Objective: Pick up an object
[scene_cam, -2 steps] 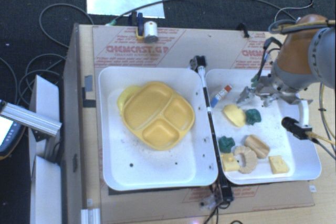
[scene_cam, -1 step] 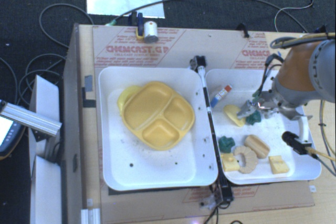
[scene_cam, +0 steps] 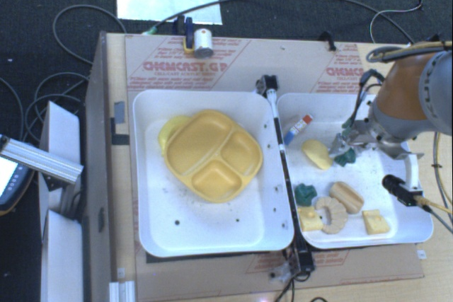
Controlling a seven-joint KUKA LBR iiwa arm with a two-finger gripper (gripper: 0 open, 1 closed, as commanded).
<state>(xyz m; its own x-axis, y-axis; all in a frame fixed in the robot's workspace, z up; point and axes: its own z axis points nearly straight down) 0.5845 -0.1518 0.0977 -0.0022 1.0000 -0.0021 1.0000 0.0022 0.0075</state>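
Crowding the right white bin [scene_cam: 425,226] are a pale yellow oval piece [scene_cam: 316,154], dark green lump [scene_cam: 306,193] and tan ring [scene_cam: 332,214]; the gripper [scene_cam: 342,151], centre-right, apparently touches another green piece [scene_cam: 346,158], jaw state unclear.

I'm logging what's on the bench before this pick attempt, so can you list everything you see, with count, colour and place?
Shallow plastic bins: 2, white, side by side; left bin, right bin.
Divided plastic plate: 1, yellow, left bin.
Marker pen: 1, white with red and blue, right bin's upper left.
Lemon-shaped toy: 1, yellow, right bin by the gripper.
Small dark green pieces: 2, one at the gripper, one lower left.
Bread-roll toy: 1, tan, right bin.
Ring-shaped toy: 1, beige.
Blocky chunks: 2, yellow, near edge and.
Arm: 1, grey and orange, from the right.
Gripper: 1, low in right bin.
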